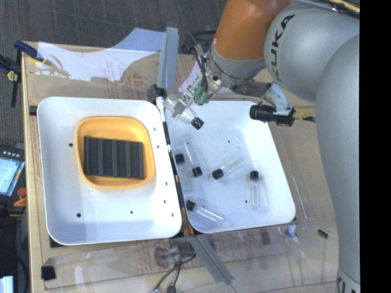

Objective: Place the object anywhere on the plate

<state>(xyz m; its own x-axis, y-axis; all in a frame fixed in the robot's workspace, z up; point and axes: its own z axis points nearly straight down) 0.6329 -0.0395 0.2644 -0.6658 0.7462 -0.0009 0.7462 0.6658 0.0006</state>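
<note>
A yellow plate [91, 130] lies in the left bin [58, 163], and a black ridged block [116, 157] covers its middle. My gripper [182, 107] hangs over the top left corner of the right bin [278, 182], just right of the wall between the bins. It is shut on a clear vial [190, 117]. The vial's black cap sticks out toward the lower right. Several more clear vials with black caps lie loose in the right bin, such as one vial [255, 188] near the right wall and another vial [204, 212] at the front.
A grey bar [167, 57] stands upright behind the bins near the gripper. A black-tipped fitting [272, 113] juts over the right bin's back edge. Papers [91, 66] lie on the bench behind the left bin.
</note>
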